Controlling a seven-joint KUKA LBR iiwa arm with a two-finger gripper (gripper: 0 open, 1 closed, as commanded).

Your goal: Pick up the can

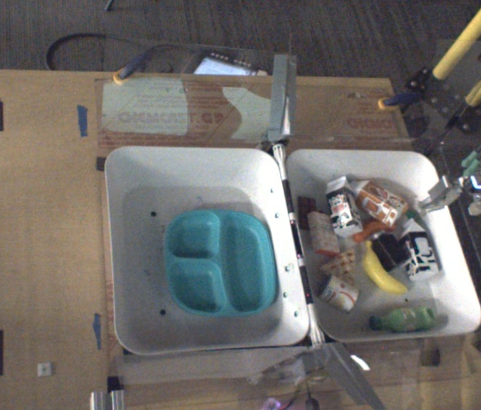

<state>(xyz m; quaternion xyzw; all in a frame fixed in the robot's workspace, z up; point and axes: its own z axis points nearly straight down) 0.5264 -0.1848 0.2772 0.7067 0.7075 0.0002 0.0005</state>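
Two shallow white bins side by side on the brown worktop (35, 254), in the middle and right of the frame. In the left bin (129, 178), a teal divided plate (220, 261), three compartments, lying flat a little below the bin's centre, plainly seen.

In the right bin (454, 293), a crowded heap, much of it overlapping and hard to sort out. Near the top of the heap, an orange-and-white can (381, 202), lying on its side and tilted, its lower end touching the things below it; label too blurred to read. Just left of it, a black-and-white carton (341, 210); a second black-and-white carton (422, 256) lower right, beside a dark block partly hidden behind it. Between them, a yellow banana (381, 272), curved, running down toward the lower right. At the bottom of the bin, a green bottle (402, 319) on its side, apart from the rest. Along the bin's left wall, several pale packets and a cup-like thing, stacked against one another and not identifiable with any certainty.

At the right edge of the frame, above the right bin's upper right corner, the gripper (462, 188): blurred, cut off by the frame's edge, mixed with cables and a bluish glint. How far open, impossible to tell; nothing seen in its hold. Well apart from the can.
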